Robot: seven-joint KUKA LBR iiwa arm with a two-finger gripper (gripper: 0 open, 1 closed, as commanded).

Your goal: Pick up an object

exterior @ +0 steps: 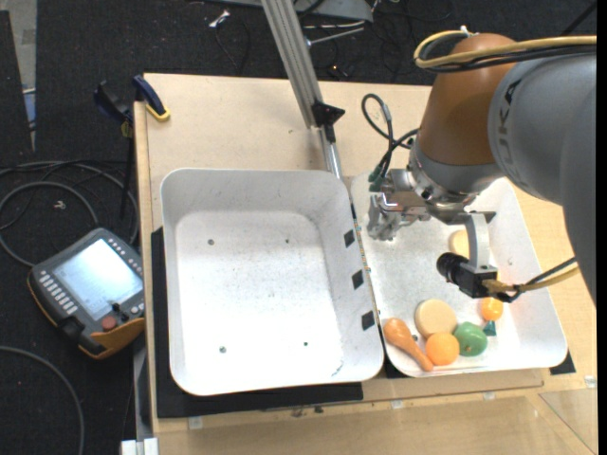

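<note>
The grey arm with its orange band (469,93) reaches in from the right over the right-hand shallow white bin (531,349); its metal two-finger gripper (383,224) hangs at that bin's upper left, close to the wall shared with the left-hand shallow white bin (251,273). Clustered in the right bin's lower part lie a long orange carrot-shaped toy (406,342), a round orange ball (442,349), a pale beige disc (435,316), a green rounded toy (470,338) and a small yellow-orange piece (490,308); a handheld grey-and-orange control pendant with a screen (90,292) rests on the dark floor left of the bench
</note>
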